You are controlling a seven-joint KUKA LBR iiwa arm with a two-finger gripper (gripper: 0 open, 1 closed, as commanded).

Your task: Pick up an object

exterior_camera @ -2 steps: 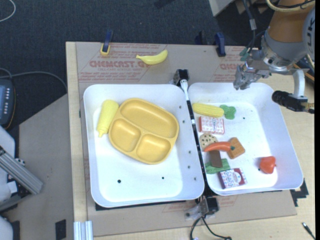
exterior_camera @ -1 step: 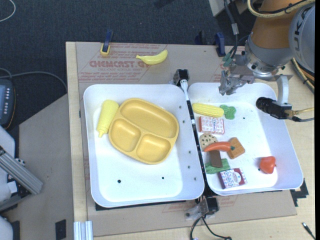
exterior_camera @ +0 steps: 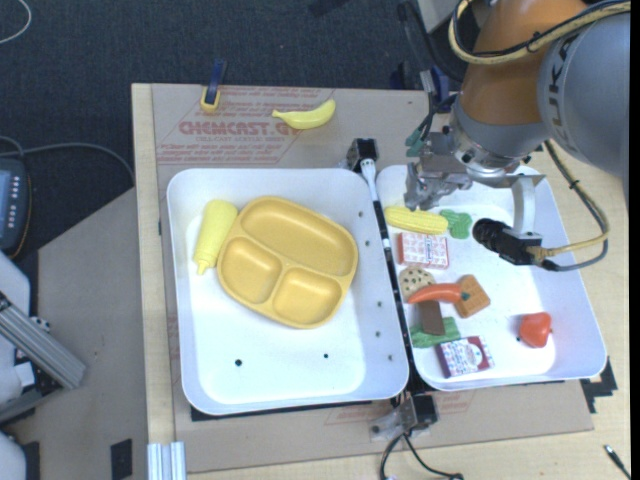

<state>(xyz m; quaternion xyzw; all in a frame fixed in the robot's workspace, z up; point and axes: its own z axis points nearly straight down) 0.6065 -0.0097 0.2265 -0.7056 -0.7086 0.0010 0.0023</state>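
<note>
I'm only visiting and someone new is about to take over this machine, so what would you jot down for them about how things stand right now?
Gripper: low in the right bin, just above the toy corn cob; fingers hard to make out, nothing seen held.
Right bin: corn cob, cracker box, cookie, orange chili, red pepper, small red packet.
Left bin: yellow divided plate, yellow bottle.
Banana lies on the cardboard behind the bins.
Done: nothing lifted.
Left: grasp and raise one object, likely the corn.
</note>
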